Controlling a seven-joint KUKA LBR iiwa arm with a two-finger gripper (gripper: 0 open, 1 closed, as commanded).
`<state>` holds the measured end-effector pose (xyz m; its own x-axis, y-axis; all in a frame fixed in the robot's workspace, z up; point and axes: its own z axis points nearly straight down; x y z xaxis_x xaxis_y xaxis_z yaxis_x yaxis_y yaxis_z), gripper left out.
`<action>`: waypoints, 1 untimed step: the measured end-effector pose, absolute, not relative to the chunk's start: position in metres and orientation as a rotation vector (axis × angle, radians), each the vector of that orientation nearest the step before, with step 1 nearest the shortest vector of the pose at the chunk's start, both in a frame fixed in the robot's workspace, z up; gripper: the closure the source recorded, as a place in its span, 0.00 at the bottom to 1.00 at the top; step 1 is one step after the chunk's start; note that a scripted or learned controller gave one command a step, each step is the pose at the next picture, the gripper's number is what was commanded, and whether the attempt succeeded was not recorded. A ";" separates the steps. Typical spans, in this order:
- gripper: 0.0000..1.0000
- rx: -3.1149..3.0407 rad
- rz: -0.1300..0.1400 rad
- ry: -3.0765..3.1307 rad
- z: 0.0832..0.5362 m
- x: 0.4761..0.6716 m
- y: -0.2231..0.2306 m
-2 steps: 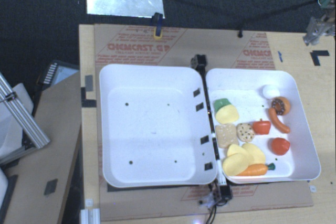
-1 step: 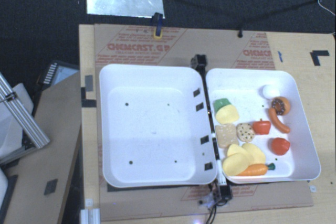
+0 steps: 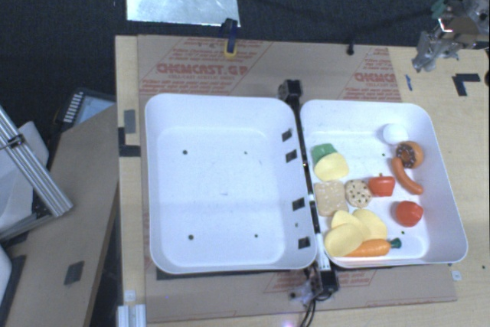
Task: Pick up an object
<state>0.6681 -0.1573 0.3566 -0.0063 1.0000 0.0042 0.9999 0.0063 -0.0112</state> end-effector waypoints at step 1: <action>1.00 -2.228 -0.017 -2.241 0.522 0.668 -0.155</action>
<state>0.6684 -0.1546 0.5221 -0.0057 1.0000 -0.0055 0.9998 0.0059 0.0211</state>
